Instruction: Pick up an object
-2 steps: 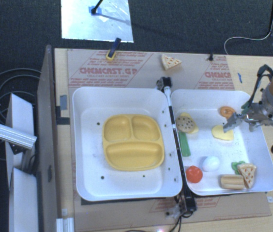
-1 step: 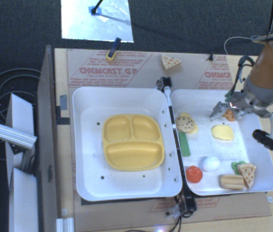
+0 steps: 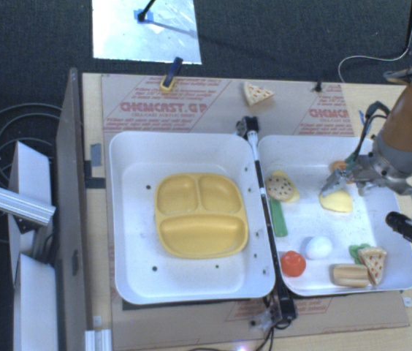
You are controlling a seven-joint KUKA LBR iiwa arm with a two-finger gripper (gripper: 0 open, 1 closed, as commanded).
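The gripper (image 3: 335, 189) hangs low in the right bin (image 3: 403, 273), just above and left of a pale yellow piece (image 3: 337, 202). Whether its fingers are wide or narrow, I cannot tell. A yellow divided plate (image 3: 200, 215) lies in the left bin (image 3: 129, 218).

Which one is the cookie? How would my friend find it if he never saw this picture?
Look at the right-hand shallow white bin, then at its left wall by the divider. There, at the top of a green stick-shaped toy, lies the round tan cookie with dark chips. It is the only spotted thing; the red ball and white egg shape nearby are plain.
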